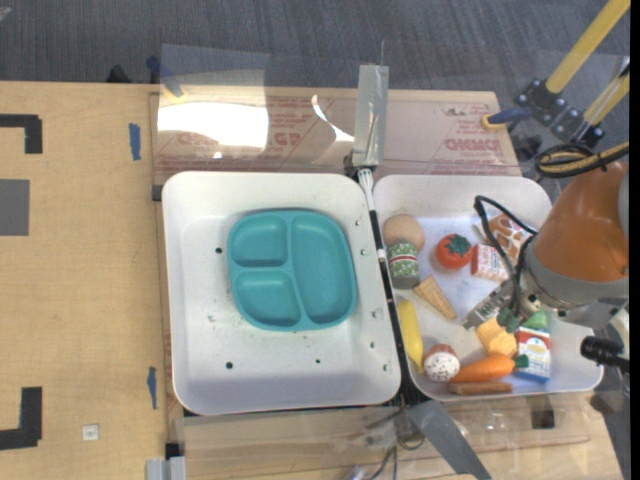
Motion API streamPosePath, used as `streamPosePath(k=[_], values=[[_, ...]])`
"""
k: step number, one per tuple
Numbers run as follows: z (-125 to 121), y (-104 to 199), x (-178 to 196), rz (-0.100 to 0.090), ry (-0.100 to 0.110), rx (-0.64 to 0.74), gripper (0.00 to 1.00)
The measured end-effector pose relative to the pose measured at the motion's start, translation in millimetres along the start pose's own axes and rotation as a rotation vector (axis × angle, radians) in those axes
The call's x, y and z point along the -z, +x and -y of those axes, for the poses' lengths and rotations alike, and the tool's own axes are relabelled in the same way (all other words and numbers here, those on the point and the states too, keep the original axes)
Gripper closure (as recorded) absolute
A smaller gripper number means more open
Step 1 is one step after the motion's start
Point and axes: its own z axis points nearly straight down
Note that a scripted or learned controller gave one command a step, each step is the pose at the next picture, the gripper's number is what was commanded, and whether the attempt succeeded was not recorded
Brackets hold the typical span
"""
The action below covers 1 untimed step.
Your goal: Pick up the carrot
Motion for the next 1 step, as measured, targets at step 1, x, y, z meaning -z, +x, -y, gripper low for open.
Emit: streamPosePath(k=[1], values=[[1.8,21.9,8.6,-0.018,0.01,0.385,1.0]])
